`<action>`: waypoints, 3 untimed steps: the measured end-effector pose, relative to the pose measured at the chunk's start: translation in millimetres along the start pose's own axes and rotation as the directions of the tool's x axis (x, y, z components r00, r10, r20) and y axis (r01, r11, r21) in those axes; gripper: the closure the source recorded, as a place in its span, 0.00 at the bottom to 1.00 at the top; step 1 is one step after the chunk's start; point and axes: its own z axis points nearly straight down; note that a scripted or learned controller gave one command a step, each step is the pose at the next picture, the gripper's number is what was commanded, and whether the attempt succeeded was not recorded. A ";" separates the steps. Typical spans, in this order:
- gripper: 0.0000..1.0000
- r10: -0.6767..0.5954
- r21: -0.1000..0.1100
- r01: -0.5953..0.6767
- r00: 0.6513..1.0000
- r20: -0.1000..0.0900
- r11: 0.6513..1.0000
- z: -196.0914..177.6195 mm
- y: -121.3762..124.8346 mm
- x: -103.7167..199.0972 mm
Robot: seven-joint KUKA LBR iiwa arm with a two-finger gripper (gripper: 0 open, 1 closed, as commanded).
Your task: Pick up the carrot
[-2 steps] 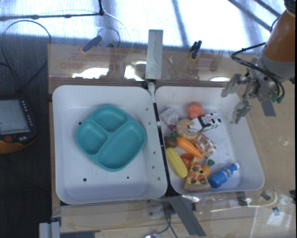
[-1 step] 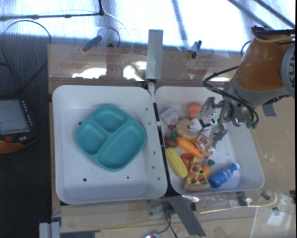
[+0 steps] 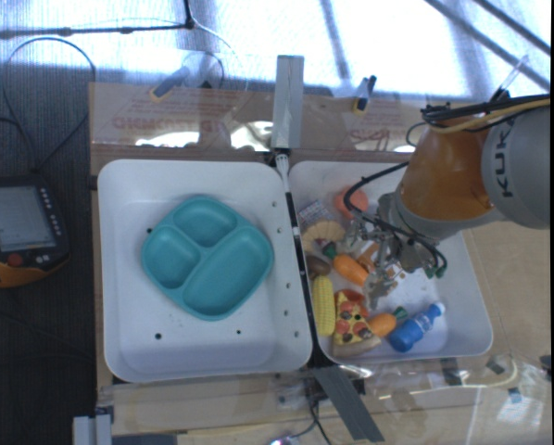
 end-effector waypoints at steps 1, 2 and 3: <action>0.00 0.160 0.005 -0.160 0.987 0.024 0.987 3.7 1.1 24.5; 0.00 0.332 0.009 -0.332 0.943 0.021 0.943 3.6 3.2 29.9; 0.00 0.579 0.001 -0.580 0.815 0.022 0.815 3.9 11.8 46.2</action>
